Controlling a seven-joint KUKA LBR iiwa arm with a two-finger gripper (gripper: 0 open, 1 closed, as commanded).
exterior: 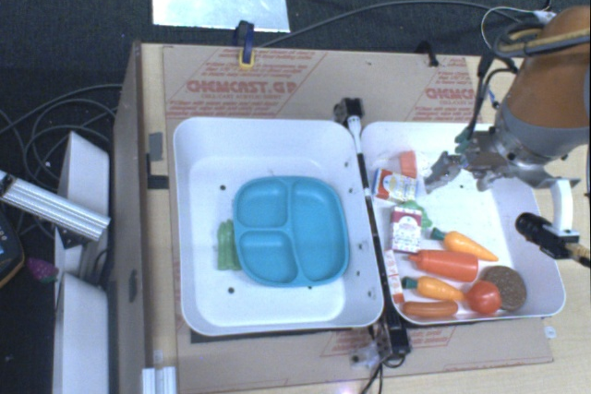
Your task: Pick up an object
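Note:
My gripper (pixel 441 171) hangs over the upper part of the right bin (pixel 545 277), open, with nothing between its fingers. Just left of it lie an orange-red carton (pixel 405 163) and a white carton (pixel 393 188). Below them stands a small red, white and green carton (pixel 406 228). Toy food fills the bin's lower half: a carrot (pixel 467 244), a long orange-red piece (pixel 445 265), a smaller carrot (pixel 435 288), a red tomato (pixel 483 297), a brown round patty (pixel 507 286) and a sausage (pixel 429 310).
The left bin (pixel 208 161) holds a blue divided plate (pixel 291 231) and a green piece (pixel 224 246) by the plate's left side. A black clip (pixel 349 113) sits at the top of the wall between the bins. Cables run along the bench's left.

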